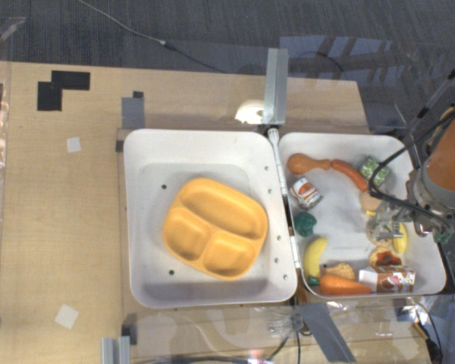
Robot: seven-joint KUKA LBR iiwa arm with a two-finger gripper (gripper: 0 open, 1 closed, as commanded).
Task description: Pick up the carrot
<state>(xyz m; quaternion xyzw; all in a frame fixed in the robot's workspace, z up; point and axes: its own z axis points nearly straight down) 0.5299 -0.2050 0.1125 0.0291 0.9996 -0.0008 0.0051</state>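
Seen from above: two white bins side by side on a wooden table [61,226]. In the left bin [144,158], a yellow divided plate [214,227], lying slightly askew near the middle. In the right bin [341,226], a clutter of toy food. Along the near wall, the carrot [344,285], lying flat with its tip pointing right, just beside a banana [313,256] on its left and a red-and-white carton [390,280] on its right, with a small brownish lump [341,270] touching it from behind. Toward the far wall, a drumstick [307,163] end to end with a red sausage [350,174], and a green packet [375,170] in the far right corner. Below the drumstick, a small can [306,192], tilted, and a dark green piece [305,223]. Reaching in from the right, the grey arm with its orange band [449,165], the gripper [385,222] low over the bin's right side, well apart from the carrot and nearer a yellow item [400,237] at the right wall. Fingers blurred among cables and clutter; whether open or closed, and on what, impossible to tell.
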